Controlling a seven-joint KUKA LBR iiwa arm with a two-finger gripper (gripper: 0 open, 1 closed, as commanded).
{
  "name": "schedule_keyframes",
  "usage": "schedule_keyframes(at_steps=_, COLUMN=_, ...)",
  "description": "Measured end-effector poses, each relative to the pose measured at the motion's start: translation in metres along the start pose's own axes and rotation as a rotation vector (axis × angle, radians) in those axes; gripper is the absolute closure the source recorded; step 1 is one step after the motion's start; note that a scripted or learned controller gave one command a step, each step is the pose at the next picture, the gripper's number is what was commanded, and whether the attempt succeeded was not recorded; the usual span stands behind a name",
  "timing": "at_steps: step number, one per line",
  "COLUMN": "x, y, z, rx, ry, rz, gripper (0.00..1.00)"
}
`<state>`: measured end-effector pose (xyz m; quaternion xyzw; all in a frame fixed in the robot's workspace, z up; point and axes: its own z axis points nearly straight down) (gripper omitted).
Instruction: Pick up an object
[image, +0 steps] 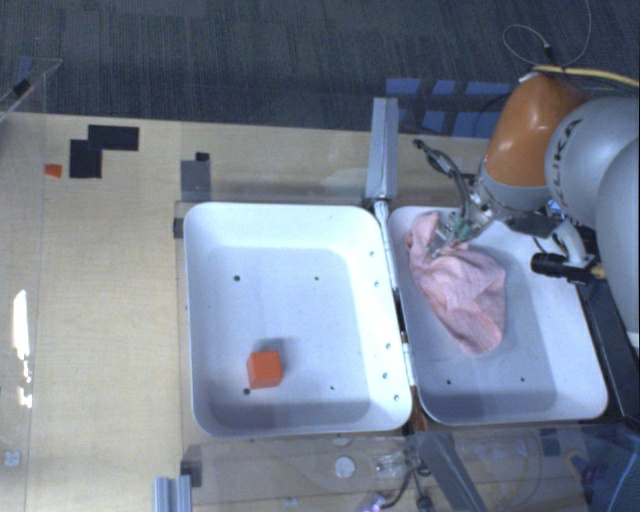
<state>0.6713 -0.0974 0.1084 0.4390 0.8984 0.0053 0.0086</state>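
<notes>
A: What is seen in the camera view?

B: Two bins are seen side by side. In the left bin (300, 230) an orange block (265, 369) is seen near the front left, well apart from the arm. In the right bin (540, 385) a pink cloth (465, 290) is bunched against the left wall.

A: Where is the gripper placed?

B: The gripper (447, 240) is lowered onto the upper end of the cloth. Contact with the fabric is indicated.

A: Is the cloth gripped?

B: That cannot be told. The jaw state is obscured by the fabric folds and the slant of the view.

A: How far is the task advanced?

B: The approach is judged complete. The cloth is seen resting on the bin floor, so no lift is shown. A confirmed grasp and a lift are left.
</notes>
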Motion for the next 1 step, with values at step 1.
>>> schedule_keyframes(at_steps=1, x=0.0053, y=-0.0009, z=-0.0905, rx=0.009, ry=0.002, rz=0.201, gripper=1.0)
